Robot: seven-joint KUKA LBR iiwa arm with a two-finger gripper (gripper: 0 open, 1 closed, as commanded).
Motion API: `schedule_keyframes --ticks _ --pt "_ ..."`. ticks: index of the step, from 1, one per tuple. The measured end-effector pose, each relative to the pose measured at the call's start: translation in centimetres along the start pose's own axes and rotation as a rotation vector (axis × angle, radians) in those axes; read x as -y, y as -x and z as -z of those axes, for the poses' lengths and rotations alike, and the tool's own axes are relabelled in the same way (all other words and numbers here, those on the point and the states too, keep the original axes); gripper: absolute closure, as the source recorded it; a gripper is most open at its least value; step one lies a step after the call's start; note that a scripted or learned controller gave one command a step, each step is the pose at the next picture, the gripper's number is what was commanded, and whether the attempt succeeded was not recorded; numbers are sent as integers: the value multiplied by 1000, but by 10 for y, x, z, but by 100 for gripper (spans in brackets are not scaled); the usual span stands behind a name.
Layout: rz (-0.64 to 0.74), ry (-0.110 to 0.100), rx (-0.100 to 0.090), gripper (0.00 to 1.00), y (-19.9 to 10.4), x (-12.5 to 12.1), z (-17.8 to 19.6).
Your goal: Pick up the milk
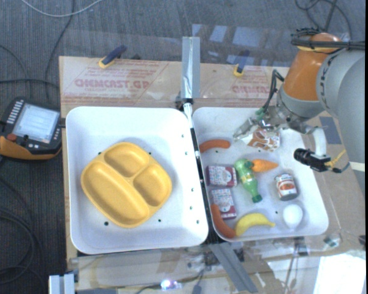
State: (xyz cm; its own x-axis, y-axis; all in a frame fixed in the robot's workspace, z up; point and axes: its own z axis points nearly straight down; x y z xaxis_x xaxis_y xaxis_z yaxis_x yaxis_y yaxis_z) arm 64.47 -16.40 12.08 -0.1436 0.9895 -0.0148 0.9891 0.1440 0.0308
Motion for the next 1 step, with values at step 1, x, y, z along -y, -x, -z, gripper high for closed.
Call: schedule_keyframes --ticks 1 --pt "47 5 3 0 8 -1 -10"
